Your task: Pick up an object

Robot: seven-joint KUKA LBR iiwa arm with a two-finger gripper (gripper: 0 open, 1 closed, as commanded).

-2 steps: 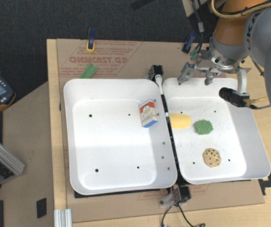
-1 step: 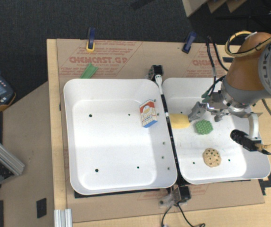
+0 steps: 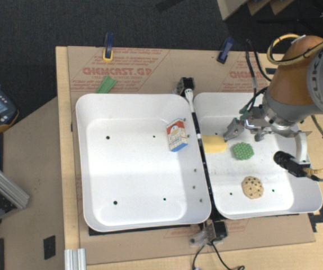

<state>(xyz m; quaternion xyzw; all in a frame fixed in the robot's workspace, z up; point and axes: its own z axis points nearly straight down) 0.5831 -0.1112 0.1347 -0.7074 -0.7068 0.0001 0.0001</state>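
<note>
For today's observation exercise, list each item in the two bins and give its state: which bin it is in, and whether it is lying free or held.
Small carton: left bin, lying free.
Yellow piece: right bin, lying free.
Green ball: right bin, lying free.
Cookie: right bin, lying free.
Gripper: above right bin, holding nothing.

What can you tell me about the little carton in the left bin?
The small carton looks like a toy milk carton of printed card or plastic: white body, a red-orange panel near the top and a blue band at the bottom. It stands or leans slightly tilted in the left bin, near that bin's upper right corner, close to the divider between the bins. It rests on the bin floor, with nothing else touching it. The print is too small to read.
</note>
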